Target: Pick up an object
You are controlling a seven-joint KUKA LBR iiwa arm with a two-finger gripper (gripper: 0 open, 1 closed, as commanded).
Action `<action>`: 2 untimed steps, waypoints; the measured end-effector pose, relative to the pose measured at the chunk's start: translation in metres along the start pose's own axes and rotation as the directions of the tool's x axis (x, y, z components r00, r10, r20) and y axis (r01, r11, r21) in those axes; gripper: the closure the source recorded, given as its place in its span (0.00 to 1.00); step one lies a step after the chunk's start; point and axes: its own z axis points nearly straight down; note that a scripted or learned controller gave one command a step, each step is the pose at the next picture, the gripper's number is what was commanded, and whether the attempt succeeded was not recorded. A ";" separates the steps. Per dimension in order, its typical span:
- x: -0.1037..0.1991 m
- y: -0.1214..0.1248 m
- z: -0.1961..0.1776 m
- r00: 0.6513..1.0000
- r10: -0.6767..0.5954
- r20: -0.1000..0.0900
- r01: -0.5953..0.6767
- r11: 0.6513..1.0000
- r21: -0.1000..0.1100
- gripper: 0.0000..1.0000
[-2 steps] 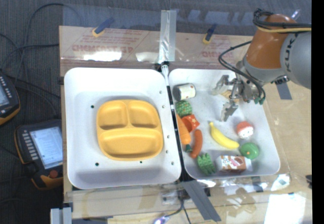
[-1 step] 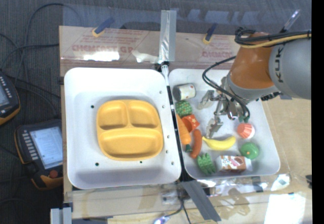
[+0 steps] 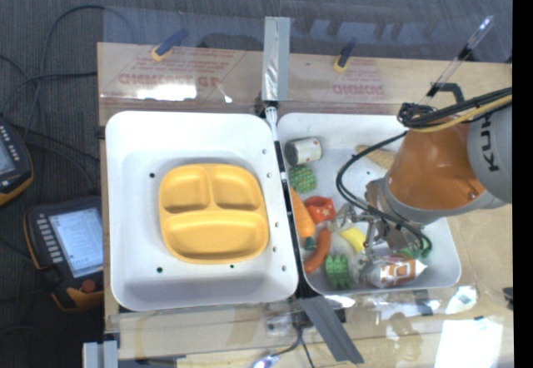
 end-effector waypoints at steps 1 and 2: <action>-0.006 0.014 0.001 1.000 0.002 0.007 -0.002 1.000 0.006 0.00; -0.008 0.015 -0.009 1.000 0.001 0.010 -0.001 1.000 0.008 1.00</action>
